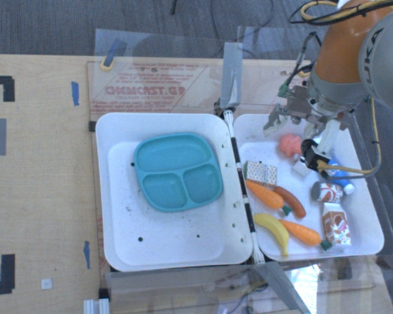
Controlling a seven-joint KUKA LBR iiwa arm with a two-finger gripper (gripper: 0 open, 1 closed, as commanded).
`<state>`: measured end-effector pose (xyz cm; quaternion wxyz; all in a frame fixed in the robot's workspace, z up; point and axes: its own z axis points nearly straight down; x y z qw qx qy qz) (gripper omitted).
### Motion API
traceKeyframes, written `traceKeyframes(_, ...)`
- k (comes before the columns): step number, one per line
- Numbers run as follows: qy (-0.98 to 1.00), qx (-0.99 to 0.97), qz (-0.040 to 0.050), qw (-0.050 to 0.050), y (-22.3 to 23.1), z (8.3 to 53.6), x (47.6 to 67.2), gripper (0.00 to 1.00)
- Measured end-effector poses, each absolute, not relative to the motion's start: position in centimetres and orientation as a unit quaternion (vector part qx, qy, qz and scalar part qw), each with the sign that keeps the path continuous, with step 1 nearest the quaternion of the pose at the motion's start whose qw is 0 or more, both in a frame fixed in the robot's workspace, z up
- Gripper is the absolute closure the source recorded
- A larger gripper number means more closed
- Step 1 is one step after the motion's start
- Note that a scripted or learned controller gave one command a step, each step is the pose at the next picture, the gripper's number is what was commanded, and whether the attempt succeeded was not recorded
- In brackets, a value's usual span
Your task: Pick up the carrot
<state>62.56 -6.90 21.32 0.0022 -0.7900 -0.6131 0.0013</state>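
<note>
The gripper (300, 113) hung over the far end of the right bin (373, 237), near a pink lump (289, 144); I couldn't tell whether its jaws were apart. The carrot (264, 195) lay mid-bin, touching a sausage (292, 202), with a second carrot (302, 233) beside the banana (275, 231).

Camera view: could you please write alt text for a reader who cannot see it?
The gripper hovers at the right bin's far end near a pink toy; two carrots lie nearer the camera beside a banana. The left bin holds a teal divided plate.
</note>
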Motion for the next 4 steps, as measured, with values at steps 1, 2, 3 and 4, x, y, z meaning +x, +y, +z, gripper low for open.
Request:
traceKeyframes(1,-0.656,-0.754,-0.0036,-0.002,-9.8,10.4,57.7,0.0)
traceKeyframes(2,-0.698,-0.716,-0.0034,-0.002,-9.7,8.9,52.2,0.0)
traceKeyframes(3,-0.66,-0.751,0.0001,0.001,-8.8,18.4,51.5,0.0)
traceKeyframes(4,-0.536,-0.844,0.0004,0.0,-7.3,18.4,56.6,0.0)
